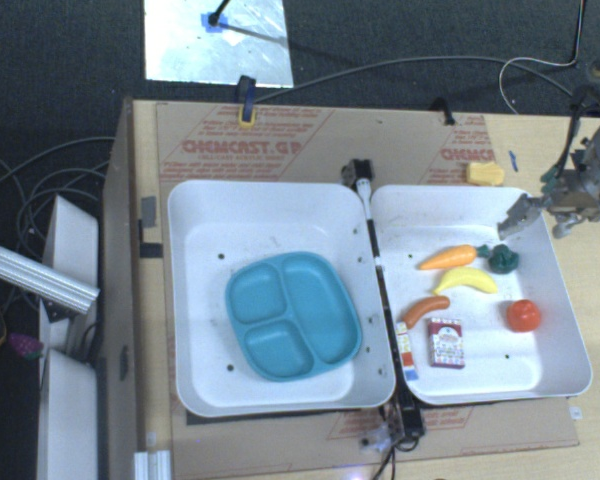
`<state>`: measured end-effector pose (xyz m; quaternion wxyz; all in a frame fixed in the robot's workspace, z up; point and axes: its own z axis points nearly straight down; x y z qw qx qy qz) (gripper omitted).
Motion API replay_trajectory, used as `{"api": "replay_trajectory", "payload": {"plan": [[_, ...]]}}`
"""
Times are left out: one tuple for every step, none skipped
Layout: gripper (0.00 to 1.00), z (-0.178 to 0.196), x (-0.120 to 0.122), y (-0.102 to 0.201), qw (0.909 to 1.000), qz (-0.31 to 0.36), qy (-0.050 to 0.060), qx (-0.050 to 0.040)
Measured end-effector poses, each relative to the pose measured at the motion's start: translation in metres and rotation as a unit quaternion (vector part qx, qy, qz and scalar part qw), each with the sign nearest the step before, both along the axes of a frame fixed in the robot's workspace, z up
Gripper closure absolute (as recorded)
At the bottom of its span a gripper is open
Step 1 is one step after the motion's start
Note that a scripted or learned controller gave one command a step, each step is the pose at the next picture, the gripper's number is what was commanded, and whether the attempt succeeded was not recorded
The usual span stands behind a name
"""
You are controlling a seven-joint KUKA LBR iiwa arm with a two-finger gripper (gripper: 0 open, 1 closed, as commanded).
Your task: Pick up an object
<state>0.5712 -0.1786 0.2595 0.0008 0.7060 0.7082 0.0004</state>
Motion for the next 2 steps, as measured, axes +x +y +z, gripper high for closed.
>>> {"api": "replay_trajectory", "payload": {"plan": [[0.00, -0.135, -0.006, 0.042, 1.0000, 0.000, 0.002, 0.0006], [0.00, -0.175, -0.040, 0.073, 1.0000, -0.001, 0.000, 0.0004]]}}
